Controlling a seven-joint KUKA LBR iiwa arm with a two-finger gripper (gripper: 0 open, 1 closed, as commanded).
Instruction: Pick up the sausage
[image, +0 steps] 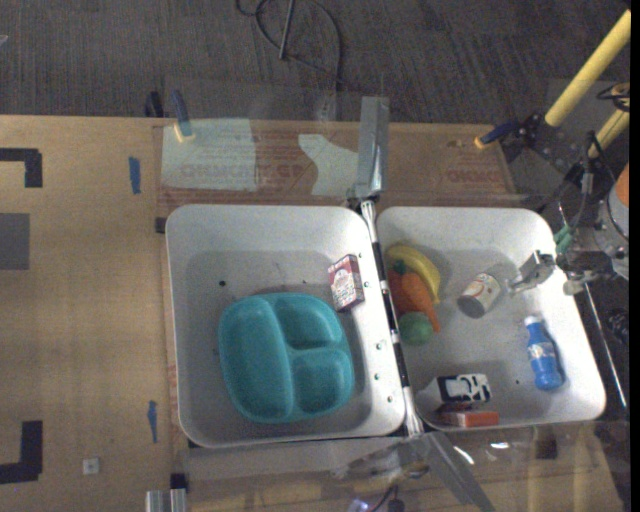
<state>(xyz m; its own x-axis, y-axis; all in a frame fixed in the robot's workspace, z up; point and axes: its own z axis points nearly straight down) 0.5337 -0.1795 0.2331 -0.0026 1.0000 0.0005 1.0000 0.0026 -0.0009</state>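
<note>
Over the right bin (592, 392), toward its far right side, the gripper (530, 272) sits low, its tip just beside a small grey-white can (481, 294) lying tilted on the bin floor. Whether the claw is spread or pressed together: cannot tell from this angle. Nothing is seen pinched in it; contact with the can is not resolvable.

Sausage (468, 419): reddish-brown, lying flat against the near wall of the right bin, well apart from the gripper. A black-and-white box (463, 386) lies just behind it, close to touching.

Other contents of the right bin:
- banana (420, 264), carrot (413, 291) and a round green fruit (417, 327) in a row along the left wall, banana farthest back, carrot touching it
- blue bottle (543, 354) lying on its side near the right wall, below the gripper

Left bin (190, 300): a teal divided tray (285, 355) covers most of the floor; a small red-and-white box (346, 282) stands at the tray's far right corner, close to the wall shared with the right bin.

Open room: the middle of the right bin floor, between can, bottle and black-and-white box, is bare. The sausage is hemmed by the near wall on one side and the box on the other. Bench (80, 300) to the left of both bins is bare wood with tape marks
</note>
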